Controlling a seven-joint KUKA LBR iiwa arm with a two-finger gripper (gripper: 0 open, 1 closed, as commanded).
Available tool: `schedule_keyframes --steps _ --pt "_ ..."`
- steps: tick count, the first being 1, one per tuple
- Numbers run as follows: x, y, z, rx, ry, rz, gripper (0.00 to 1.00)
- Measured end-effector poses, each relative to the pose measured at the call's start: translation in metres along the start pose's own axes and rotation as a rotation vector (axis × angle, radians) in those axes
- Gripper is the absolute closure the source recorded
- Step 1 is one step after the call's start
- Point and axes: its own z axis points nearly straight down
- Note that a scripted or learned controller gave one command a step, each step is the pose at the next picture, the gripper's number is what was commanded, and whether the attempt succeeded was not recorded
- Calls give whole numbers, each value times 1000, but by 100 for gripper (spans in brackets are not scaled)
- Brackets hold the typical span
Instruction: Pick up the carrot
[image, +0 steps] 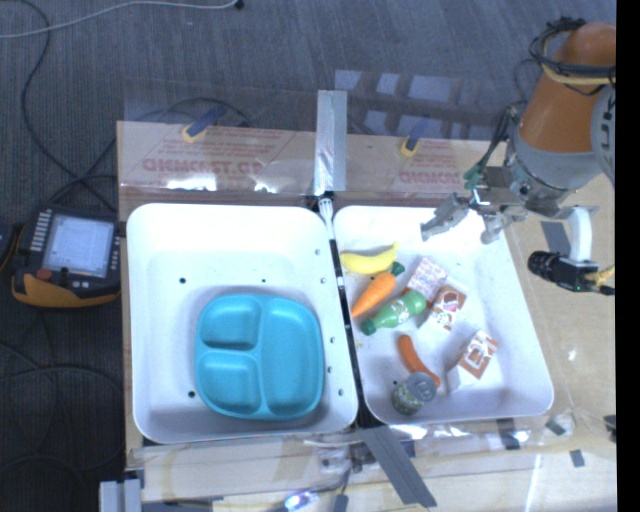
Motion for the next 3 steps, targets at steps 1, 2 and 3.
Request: schedule_keyframes --steps 1,2,3 --pt "57 31 80 1 -1 62 0" --pt "31 -5 166 -20 -4 -67 0" --pt "84 -27 80 -1 0 -58 0"
